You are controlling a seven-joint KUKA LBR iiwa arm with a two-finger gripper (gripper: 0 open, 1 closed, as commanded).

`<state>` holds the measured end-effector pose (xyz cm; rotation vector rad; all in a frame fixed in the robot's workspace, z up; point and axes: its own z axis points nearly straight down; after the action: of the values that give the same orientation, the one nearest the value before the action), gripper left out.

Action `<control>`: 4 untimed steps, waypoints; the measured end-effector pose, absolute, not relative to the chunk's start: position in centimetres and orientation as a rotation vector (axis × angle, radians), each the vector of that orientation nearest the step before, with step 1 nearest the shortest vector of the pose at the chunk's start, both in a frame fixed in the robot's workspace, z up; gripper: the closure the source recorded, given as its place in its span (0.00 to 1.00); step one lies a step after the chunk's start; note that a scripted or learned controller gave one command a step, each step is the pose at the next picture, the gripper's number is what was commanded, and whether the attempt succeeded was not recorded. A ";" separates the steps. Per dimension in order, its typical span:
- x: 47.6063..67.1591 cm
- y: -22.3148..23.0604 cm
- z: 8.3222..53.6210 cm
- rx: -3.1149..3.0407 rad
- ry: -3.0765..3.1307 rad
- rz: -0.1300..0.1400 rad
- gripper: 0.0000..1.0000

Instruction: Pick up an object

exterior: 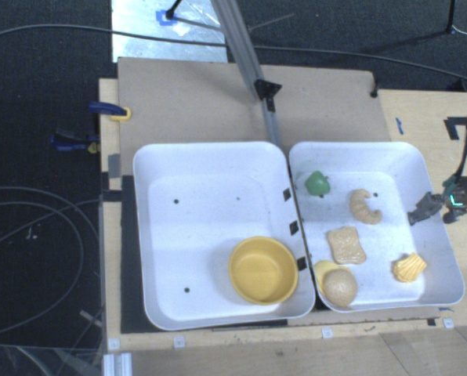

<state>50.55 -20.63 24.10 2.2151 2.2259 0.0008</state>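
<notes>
Claw positioned at the right edge of the frame, over the rim of the right bin.

The claw (423, 208) is seen at the right rim of the right bin (433, 182); whether it is spread or pressed together cannot be told, and nothing is seen between its tips. In the right bin, a green object (318, 183) is located at upper left, a croissant (365, 207) at centre right, a flat cracker-like piece (347, 245) below it, a yellow ridged piece (408, 268) at lower right, and a round beige ball (340, 286) at lower left. A yellow bowl (263, 269) is seated in the lower right of the left bin (163, 171). Both bins are carried by the surface (327, 96).
</notes>
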 end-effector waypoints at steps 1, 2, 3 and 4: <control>50.6 -20.6 24.1 2.215 2.226 0.001 0.00; 50.0 -21.0 18.1 2.223 2.224 -0.003 0.00; 50.3 -21.1 13.8 2.223 2.223 -0.002 0.00; 50.3 -21.0 8.8 2.223 2.223 -0.001 0.00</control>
<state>50.30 -21.01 8.80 2.2234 2.2232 -0.0014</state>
